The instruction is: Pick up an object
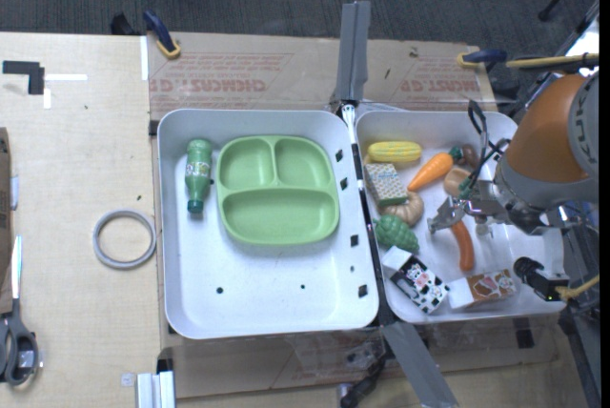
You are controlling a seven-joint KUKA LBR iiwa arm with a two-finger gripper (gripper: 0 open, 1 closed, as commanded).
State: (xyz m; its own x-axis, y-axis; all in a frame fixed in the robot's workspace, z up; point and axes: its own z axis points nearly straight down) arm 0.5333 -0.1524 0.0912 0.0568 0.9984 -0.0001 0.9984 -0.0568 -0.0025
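Grey arm (562,158) reaching in, end effector (456,214) lowered

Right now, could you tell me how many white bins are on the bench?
2: the left bin with the green divided plate and green bottle, and the right bin with toy food; they sit side by side.

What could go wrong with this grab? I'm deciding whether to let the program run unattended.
1. The gripper sits over the red sausage-like toy in the crowded right bin; the carrot lies close, so the fingers might nudge a neighbour.
2. The toy is thin and slanted, so it could slip free.
3. The arm's cables hang near the toys and might snag.
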